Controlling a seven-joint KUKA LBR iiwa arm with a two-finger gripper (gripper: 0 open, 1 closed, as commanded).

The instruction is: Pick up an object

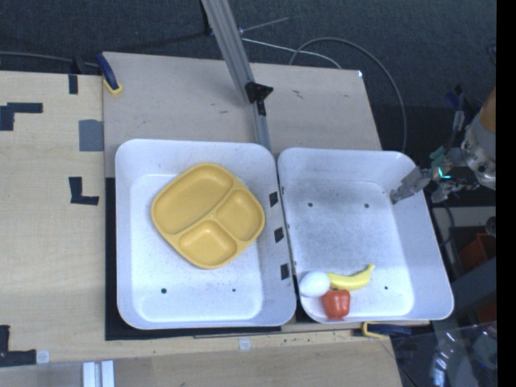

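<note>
Down at the near edge of the right bin (419, 216), three small things huddle together in its near-left corner: a white egg (314, 284), a red pepper (337, 302) just beside it on the near side, and a yellow banana (353, 277) arching over the two of them. All three look to be touching or close to it. That cluster is the likely target, though the task names no particular one.

Now the gripper (405, 189). It sits at the far-right rim of that same bin, well apart from the cluster, on the opposite corner. Whether it is open or shut, I cannot tell from here; it reads as a grey wedge and nothing more. Nothing is visibly in it.

So by my reading, the pick has not begun: the approach, the descent and the close are all still to come.

The banana is the one with a clear long axis. It runs along the bin's near wall, slanting slightly away toward its right end, where the tip points at the right wall.

Beside the right bin, the left bin (129, 240) carries a yellow divided plate (208, 214).
</note>
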